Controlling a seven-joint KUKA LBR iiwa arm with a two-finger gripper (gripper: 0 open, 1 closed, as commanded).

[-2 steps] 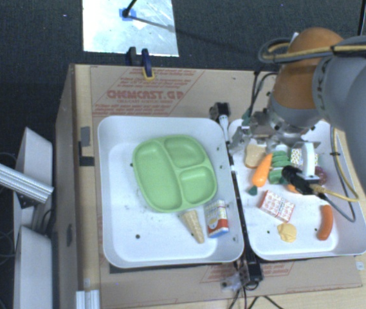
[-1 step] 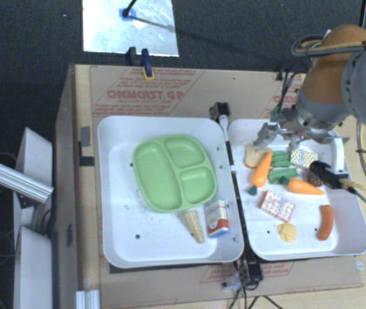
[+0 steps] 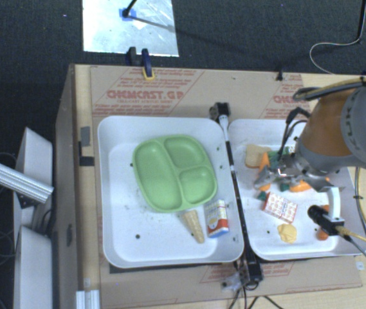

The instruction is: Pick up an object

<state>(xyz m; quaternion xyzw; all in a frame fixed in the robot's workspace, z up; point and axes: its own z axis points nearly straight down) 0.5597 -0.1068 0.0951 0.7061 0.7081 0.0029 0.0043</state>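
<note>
The grey arm's two-finger gripper is down in the right white bin, low among small orange pieces. How far it is open, or whether it has hold of anything, I cannot tell. A tan bread-like piece lies just above it, a red-and-white checked packet just below.

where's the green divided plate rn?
In the camera view, the green divided plate lies in the left bin, toward its upper middle. An ice cream cone and a small carton sit just below it.
</note>
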